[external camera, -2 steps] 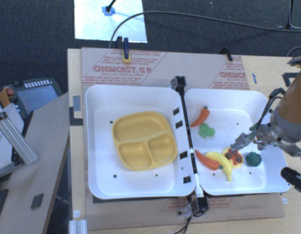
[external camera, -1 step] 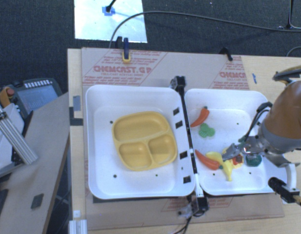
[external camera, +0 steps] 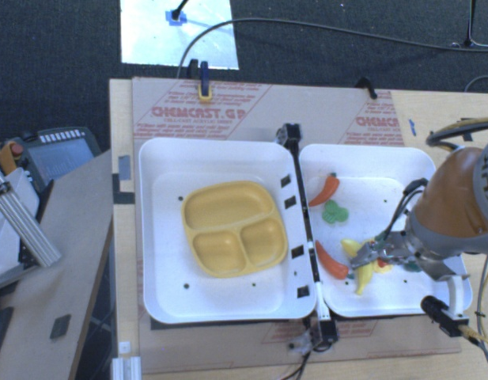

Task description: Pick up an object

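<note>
I logged the likely target as a yellow toy (external camera: pixel 362 274), lying in the right bin (external camera: pixel 421 169) toward that bin's six o'clock edge. Its shape was too tangled with the gripper to name with confidence. The gripper (external camera: pixel 361 261) sat right on top of it, pointing toward nine o'clock, its dark fingers low among the clutter. I could not tell whether the jaws were released or clenched, nor whether anything lay between them.

Just at nine o'clock of the yellow toy lay an orange-red piece (external camera: pixel 331 261), slanted, close to the divider between the bins and touching or nearly touching the yellow one. At twelve o'clock from the gripper I noted a small green toy (external camera: pixel 334 212), apart from the rest. Further toward twelve o'clock, an orange carrot-like toy with a green tip (external camera: pixel 327 188) rested tilted near the divider.

The arm (external camera: pixel 457 208) came in from three o'clock, its orange band bulking over the right bin's three o'clock wall.

The left bin (external camera: pixel 160 236) held a yellow compartment tray (external camera: pixel 232 226), three sections, sitting slightly rotated near the bin's centre.

Both bins rested on a cardboard sheet (external camera: pixel 228 109) with red printing, on the bench. At nine o'clock of the bench I saw a teach pendant (external camera: pixel 58 157) on a side table.
</note>
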You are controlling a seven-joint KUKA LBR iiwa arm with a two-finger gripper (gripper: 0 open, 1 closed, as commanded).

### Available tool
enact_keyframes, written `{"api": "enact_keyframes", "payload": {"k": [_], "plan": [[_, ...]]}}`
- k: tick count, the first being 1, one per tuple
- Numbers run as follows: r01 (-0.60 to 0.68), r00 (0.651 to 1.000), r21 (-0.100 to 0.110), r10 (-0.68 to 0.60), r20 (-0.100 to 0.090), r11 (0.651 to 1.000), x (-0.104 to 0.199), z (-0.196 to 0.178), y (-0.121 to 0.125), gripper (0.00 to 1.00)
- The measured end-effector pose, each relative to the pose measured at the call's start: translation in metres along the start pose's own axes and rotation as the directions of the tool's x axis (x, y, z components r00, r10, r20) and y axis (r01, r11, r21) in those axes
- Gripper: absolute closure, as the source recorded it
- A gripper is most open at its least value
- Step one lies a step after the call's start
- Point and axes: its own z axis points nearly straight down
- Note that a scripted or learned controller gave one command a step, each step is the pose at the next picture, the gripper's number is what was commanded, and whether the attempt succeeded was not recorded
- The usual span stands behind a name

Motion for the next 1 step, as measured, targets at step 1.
{"api": "enact_keyframes", "payload": {"k": [1], "plan": [[-0.002,1.000,-0.012,0.002,0.008,1.000,-0.0036,-0.0152,0.0032,1.00]]}}
